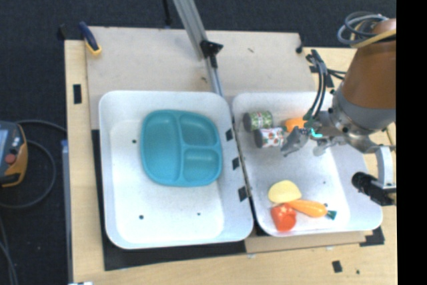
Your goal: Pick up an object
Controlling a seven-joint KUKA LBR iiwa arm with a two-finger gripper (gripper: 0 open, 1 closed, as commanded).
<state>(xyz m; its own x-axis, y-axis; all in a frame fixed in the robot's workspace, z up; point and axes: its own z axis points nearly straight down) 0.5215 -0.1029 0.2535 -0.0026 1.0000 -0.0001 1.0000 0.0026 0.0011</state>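
Note:
The right bin [347, 210] holds several small items. A green can [259, 120] and a white can with red print [269, 137] lie at its far left. An orange piece [293, 123] sits just behind my gripper [306, 144]. A yellow lemon-shaped item [283, 191], a red tomato-like piece [283, 217] and an orange carrot [308, 208] lie near the front edge. My gripper hangs over the bin's middle, just right of the white can. It is open, its grey fingers [291, 143] spread with only bin floor showing between them.
The left bin [120, 210] bears a teal divided plate [181, 147]. A slanted metal pole [183, 7] rises from the back of the bench between the bins. The arm's orange band [373, 77] looms over the right bin's far right corner.

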